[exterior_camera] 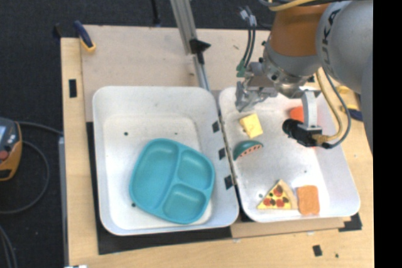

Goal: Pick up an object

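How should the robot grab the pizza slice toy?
Judging by its pose, come straight down on the flat triangular pizza slice toy and pinch across its two slanted edges near the middle. The orange block crowds its right side.

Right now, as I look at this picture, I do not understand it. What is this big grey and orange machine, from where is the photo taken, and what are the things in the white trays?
The machine is a robot arm, grey with an orange band, reaching in from the right. At its end is a gripper with two fingers for picking things up. One fixed camera above the bench looks down at a slant.

On the bench sit two shallow white bins. The left bin holds a teal divided plate. The right bin holds toy food: a yellow block just below the gripper, a small teal slice, a pizza slice, an orange piece and a red-orange piece beside the arm.

Nothing is seen between the fingers.
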`<action>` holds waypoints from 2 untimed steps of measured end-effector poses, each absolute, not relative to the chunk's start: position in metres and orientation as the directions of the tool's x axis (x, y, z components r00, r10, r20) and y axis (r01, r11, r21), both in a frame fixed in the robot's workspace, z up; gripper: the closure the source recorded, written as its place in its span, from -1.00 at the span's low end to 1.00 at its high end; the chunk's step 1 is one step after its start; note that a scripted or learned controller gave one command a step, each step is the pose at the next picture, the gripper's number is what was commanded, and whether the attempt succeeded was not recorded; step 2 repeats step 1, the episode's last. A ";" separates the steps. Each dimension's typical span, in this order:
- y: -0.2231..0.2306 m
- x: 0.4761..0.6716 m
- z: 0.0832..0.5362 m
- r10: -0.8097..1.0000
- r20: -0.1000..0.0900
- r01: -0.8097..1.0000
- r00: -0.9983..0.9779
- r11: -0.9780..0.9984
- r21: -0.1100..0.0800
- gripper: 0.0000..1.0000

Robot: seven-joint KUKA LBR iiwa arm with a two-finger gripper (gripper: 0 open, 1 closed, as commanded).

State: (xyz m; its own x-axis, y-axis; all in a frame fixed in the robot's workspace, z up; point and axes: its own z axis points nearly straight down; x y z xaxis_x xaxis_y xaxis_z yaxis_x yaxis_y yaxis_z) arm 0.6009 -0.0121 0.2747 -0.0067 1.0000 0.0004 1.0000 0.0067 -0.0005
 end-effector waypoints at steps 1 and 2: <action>0.033 0.604 0.257 1.000 0.000 1.000 -0.006 0.006 -0.001 1.00; 0.033 0.604 0.257 1.000 0.000 1.000 -0.006 0.006 -0.001 1.00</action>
